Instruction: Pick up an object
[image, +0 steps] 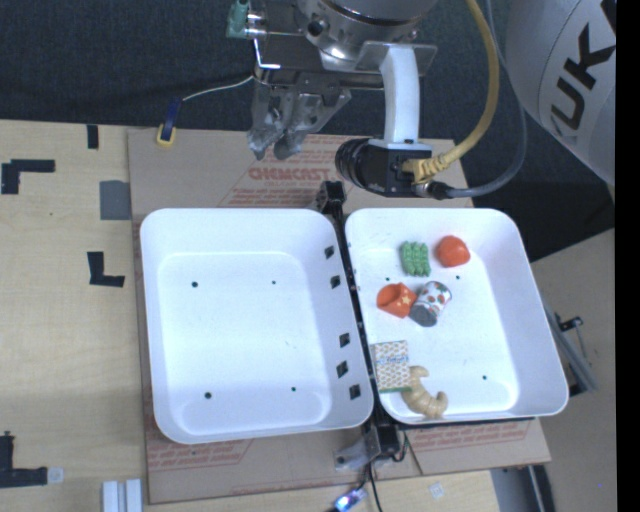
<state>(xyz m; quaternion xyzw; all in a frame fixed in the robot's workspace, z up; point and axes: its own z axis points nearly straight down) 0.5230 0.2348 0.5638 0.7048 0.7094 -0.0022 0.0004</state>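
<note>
You are looking at the grey arm's two-finger gripper (283, 135) hanging at the upper middle of the frame, above the bins, its jaws too blurred to tell, while the right shallow white bin (500, 300) is holding a round orange-red ball (453, 250), a green ridged block (415, 258) and a tan curved piece (426, 399).

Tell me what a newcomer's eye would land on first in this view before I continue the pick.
The small cluster of objects in the right bin draws the eye first: a green toy and an orange-red ball near the far side, an orange piece touching a grey-and-white object mid-bin, and a patterned packet with a tan toy at the near edge. Next, the gripper hangs above the bench beyond the left bin.
</note>
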